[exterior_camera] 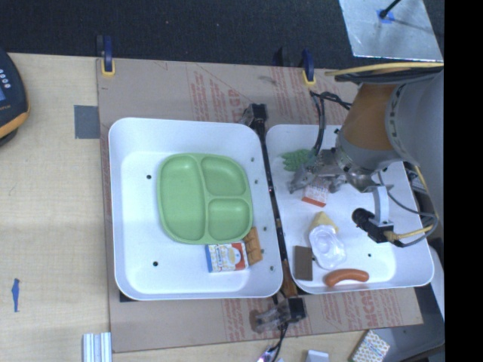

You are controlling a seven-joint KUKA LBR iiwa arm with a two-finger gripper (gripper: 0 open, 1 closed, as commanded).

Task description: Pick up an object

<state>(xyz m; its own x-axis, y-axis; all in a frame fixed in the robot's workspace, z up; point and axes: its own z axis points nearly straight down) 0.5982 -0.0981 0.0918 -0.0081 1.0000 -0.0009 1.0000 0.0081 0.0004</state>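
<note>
I see a light wood desk (45,202) with a brown cardboard sheet (189,89) laid over it, held at the far edge by two blue-and-yellow clamps (107,55). Grey tape square (86,121) sits left of the sheet. Dark carpet floor (189,13) runs beyond the desk's far edge, with a grey panel (385,17) at the top right. Lighting is even and flat.

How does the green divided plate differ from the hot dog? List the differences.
Colour: the green divided plate is pale green; the hot dog is orange-red.
Size: the plate is far larger than the hot dog.
Shape: the plate is a flat rounded tray with three compartments; the hot dog is a short rounded stick.
Place: the plate lies in the left bin, the hot dog in the right bin, near its front edge.
Both lie flat, untouched.
</note>
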